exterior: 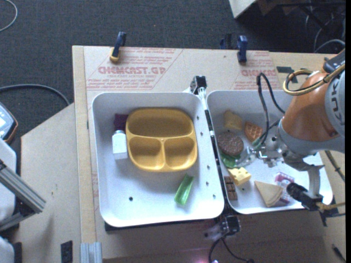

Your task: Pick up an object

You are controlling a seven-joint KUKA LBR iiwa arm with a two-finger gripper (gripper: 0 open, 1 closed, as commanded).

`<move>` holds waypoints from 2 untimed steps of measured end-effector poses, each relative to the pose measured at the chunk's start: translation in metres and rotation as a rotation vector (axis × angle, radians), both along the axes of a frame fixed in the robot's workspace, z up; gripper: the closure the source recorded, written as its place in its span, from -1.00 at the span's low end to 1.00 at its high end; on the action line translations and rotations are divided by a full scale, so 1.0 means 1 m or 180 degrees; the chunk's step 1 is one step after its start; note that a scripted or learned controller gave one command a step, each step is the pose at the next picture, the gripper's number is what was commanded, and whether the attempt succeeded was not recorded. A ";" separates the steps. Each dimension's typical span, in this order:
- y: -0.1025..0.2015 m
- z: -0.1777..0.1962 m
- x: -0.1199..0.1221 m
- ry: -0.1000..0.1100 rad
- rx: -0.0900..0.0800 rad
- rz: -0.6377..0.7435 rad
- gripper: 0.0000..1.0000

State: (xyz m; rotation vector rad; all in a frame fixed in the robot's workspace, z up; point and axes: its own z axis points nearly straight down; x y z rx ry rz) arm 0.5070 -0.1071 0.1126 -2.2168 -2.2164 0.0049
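Note:
My gripper reaches down into the middle of the right bin. It hangs just right of a brown round patty and a green piece, and just below an orange waffle. A yellow cheese wedge lies below and to its left. A tan sandwich triangle lies in the front of the bin, with a pink item beside it. A pale bread piece lies at the back left. A brown chocolate bar rests at the front left.
The left bin holds a yellow divided plate, a white bottle, a purple item and a green piece. The orange and grey arm covers the right bin's right half. Cables hang over its back edge.

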 end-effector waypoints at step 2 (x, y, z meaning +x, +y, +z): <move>0.001 -0.015 0.003 -0.0053 -0.0010 -0.0002 1.00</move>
